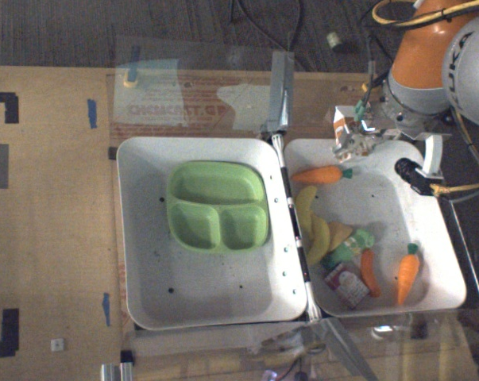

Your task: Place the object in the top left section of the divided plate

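Observation:
A green divided plate lies in the left bin, with one wide section at the far side and two smaller ones at the near side; all three hold nothing. My gripper hangs over the far left corner of the right bin. Just below it lies a carrot with its green end pointing right, resting on the bin floor. Nothing shows in the gripper's grasp.
The right bin also holds two bananas, an orange wedge, a green piece, a dark red packet and two more carrots. A metal divider rail runs between the bins.

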